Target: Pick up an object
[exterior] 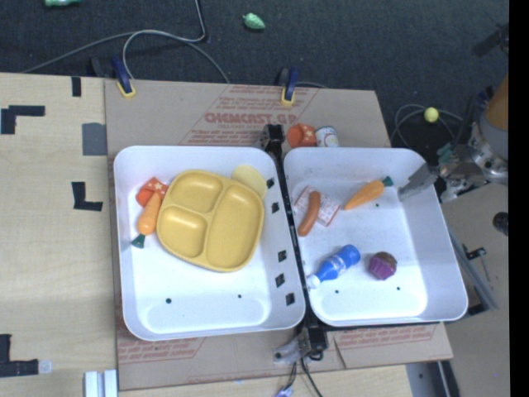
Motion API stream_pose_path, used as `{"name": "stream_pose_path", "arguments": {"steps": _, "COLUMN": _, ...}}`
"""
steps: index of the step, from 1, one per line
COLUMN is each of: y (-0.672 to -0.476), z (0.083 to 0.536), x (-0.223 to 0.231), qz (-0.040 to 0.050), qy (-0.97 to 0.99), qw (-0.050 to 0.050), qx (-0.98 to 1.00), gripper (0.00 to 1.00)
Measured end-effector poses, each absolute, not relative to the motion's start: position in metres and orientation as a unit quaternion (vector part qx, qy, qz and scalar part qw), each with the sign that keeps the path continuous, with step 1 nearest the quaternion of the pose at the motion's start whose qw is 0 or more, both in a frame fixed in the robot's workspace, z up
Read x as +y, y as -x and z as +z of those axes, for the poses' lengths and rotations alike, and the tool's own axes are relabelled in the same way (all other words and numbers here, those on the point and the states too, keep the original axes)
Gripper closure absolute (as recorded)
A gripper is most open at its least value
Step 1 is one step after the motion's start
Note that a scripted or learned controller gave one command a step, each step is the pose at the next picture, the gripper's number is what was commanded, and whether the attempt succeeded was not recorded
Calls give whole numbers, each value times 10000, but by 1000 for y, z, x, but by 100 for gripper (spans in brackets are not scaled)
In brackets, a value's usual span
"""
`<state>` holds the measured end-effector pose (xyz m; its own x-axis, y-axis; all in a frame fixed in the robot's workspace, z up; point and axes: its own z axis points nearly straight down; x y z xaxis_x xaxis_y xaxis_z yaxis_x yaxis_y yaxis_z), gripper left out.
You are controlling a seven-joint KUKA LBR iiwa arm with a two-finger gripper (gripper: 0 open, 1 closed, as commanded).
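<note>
The right bin [430,246] holds an orange carrot [364,194], a sausage [309,212] lying on a small wrapper, a blue bottle [337,264] and a dark purple ball [382,265]. My gripper [420,180] sits at the bin's upper right rim, just right of the carrot's green tip and apart from it. Nothing shows between its fingers. In the left bin [140,304] a yellow divided plate [210,220] lies beside a second carrot [148,216] and a red piece [150,191].
A red object [301,135] and a small can [326,136] sit on the cardboard behind the bins. Two clamps [288,83] hold the cardboard's far edge. A cable loops across the dark floor behind.
</note>
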<state>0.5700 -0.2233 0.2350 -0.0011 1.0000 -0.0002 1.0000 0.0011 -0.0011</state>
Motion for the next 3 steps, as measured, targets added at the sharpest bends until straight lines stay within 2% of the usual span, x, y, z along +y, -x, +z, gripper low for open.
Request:
{"name": "stream_pose_path", "arguments": {"steps": 1, "y": -647, "z": 153, "x": -209, "qz": 12, "qy": 7065, "qw": 15, "qx": -7077, "gripper": 0}}
{"name": "stream_pose_path", "arguments": {"steps": 2, "y": -652, "z": 87, "x": -197, "qz": 1, "qy": 7065, "qw": -16, "qx": -7077, "gripper": 0}}
{"name": "stream_pose_path", "arguments": {"steps": 3, "y": -622, "z": 86, "x": -145, "qz": -4, "qy": 7063, "qw": -13, "qx": -7079, "gripper": 0}}
